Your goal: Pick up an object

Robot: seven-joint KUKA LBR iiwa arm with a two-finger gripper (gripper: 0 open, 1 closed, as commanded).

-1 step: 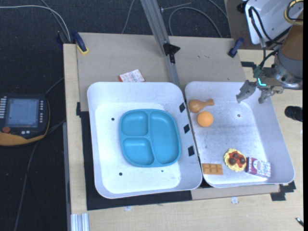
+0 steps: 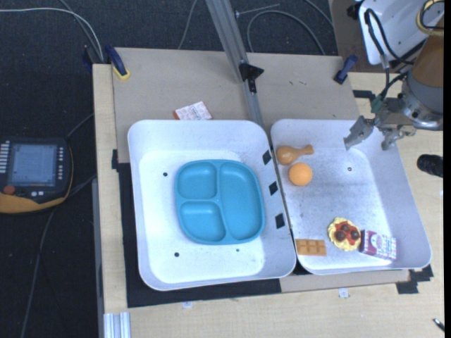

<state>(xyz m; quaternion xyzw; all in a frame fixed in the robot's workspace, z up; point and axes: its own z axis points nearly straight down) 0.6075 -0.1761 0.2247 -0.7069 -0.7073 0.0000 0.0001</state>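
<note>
A tan counter stood on dark carpet and carried two shallow white bins side by side. The left bin held a blue divided tray near its centre. In the right bin, an orange ball lay toward nine o'clock, with a tan drumstick-shaped toy just beside it at twelve o'clock. Near the bin's six o'clock edge sat a small waffle piece, a round fruit-topped tart and a small printed carton — a close row. The gripper hovered over the bin's one o'clock corner with its fingers spread apart, pinching nothing — well apart from every toy.
</note>
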